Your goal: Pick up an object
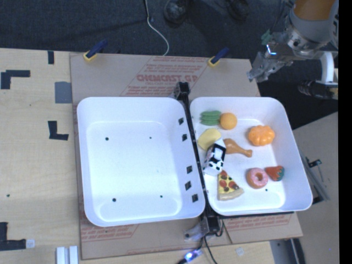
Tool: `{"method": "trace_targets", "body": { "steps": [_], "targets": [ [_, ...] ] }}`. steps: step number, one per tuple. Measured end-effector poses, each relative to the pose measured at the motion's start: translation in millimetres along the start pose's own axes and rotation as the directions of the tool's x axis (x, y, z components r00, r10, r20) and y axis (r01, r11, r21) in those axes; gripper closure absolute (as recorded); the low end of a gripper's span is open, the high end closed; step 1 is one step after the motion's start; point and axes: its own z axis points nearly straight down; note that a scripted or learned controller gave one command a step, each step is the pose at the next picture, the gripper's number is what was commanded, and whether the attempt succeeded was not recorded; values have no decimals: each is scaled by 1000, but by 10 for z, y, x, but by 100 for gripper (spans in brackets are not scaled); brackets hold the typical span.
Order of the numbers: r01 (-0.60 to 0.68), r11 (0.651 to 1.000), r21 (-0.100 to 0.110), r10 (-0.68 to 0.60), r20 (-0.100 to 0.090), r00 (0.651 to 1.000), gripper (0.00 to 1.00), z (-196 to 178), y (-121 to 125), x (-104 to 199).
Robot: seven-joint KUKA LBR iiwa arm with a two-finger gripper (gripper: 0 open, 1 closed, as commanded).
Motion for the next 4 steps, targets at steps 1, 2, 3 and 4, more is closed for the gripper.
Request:
{"method": "trace_targets", "body": {
  "steps": [1,2,3,4],
  "targets": [
    [8,1000,-3,-8,-4,1000,100,-1155,-114,955],
    [-1,1000,0,1,-1,1000,100,-2142,17,1101],
    [-5,1000,22,5,-2,1000,100,-1390,-605,1157],
    [-3,1000,3,3,1,1000,100,-2109,36,1131]
  ]
}}
